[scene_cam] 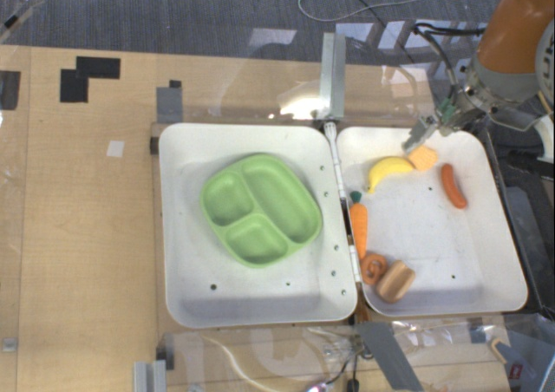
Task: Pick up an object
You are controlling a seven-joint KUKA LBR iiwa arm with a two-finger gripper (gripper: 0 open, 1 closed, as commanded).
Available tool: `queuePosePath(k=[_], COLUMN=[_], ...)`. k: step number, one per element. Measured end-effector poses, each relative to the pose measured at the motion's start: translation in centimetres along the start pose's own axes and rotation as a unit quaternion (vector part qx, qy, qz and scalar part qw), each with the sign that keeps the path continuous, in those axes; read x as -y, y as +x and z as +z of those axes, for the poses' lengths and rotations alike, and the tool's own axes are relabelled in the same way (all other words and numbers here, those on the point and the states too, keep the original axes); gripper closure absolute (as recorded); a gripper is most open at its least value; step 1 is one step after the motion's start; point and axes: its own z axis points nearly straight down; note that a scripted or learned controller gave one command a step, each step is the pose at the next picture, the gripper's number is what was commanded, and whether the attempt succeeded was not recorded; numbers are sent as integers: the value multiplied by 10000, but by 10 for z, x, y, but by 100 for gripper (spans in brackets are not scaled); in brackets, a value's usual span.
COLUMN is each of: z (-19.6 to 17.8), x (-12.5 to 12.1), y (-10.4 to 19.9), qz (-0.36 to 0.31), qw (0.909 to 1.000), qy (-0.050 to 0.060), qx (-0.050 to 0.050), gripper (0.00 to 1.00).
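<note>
The wooden desk (78, 234) carries two white bins: the left bin (182, 295) holds a green divided plate (260, 208), and the right bin (494, 269) holds a banana (388, 171), a carrot (358, 227), a sausage (453, 186), a bread roll (395, 281), a pretzel-like piece (373, 267) and an orange cheese block (422, 158). The pincer (431, 127) hangs at the right bin's far edge, just above the cheese block; whether it is released or clenched I cannot tell.

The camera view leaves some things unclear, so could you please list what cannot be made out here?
- Tool: small and blurred at the right bin's far edge; open or shut cannot be told.
- Orange block: whether the tool touches it is unclear.
- Arm: cut off by the top-right corner.
- Carrot: its lower end is overlapped by a brown piece.
</note>
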Motion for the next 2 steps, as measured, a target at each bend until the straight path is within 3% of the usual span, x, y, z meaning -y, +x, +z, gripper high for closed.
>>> queuePosePath(k=[1,2], z=[103,124], x=[51,24], y=[-28,-63], qz=[-338,-157], qw=[9994,9999], qy=[12,9], qx=[-5,-16], gripper=[0,0])
